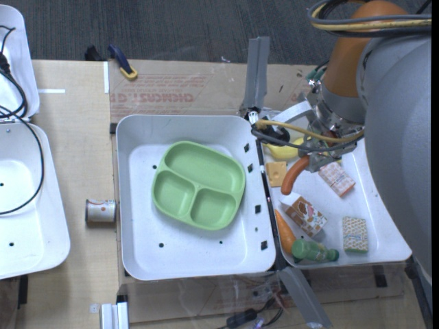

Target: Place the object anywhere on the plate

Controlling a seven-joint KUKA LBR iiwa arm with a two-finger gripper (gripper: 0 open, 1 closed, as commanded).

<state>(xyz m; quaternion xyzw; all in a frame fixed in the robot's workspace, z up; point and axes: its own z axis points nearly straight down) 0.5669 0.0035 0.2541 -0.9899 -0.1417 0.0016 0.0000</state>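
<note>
Wooden worktop carrying two shallow white plastic bins side by side

Left bin: one light green three-compartment plastic plate, lying flat near the bin's centre, all three compartments bare

Right bin: assorted toy food items
- orange-red sausage-shaped piece, tilted, directly under the pincer, resting among the other items
- yellow banana-like piece, toward the far end, partly behind cables
- yellow cheese-like wedge with holes, just beside the sausage piece
- orange carrot, along the bin's left wall
- green bottle-shaped item, near corner, touching the carrot's end
- small printed red and white carton, mid-bin
- pink-and-white packet, right of the sausage piece
- pale green speckled block, near right side

Grey arm with orange band: reaching in over the right bin's far end; pincer low above the sausage piece; whether clenched or released cannot be told, as wrist and cables hide it

Off the bins: small metallic cylinder on the worktop left of the plate bin
</note>
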